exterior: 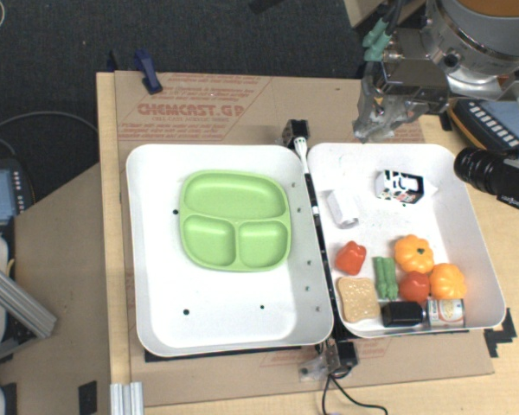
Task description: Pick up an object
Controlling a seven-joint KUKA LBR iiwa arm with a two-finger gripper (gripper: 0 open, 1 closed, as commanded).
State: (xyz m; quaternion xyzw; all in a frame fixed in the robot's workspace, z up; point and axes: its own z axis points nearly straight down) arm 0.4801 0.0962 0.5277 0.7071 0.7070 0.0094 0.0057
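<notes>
Blur and shadow hide the gripper [374, 126] where it hangs over the far rim of the right bin [480, 223], so we cannot tell how its fingers stand, and the arm [467, 24] is cut off at the top edge. We see nothing between them. In that bin lie a black-and-white object [402, 187], a white block [341, 207], a red pepper [352, 257], green beans [386, 277], 2 orange peppers [414, 252], a tomato [414, 286], a toast slice [358, 298] and a dark bottle [415, 313]. The left bin [156, 232] holds 1 green divided plate [236, 220] on the worktop [199, 102].
</notes>
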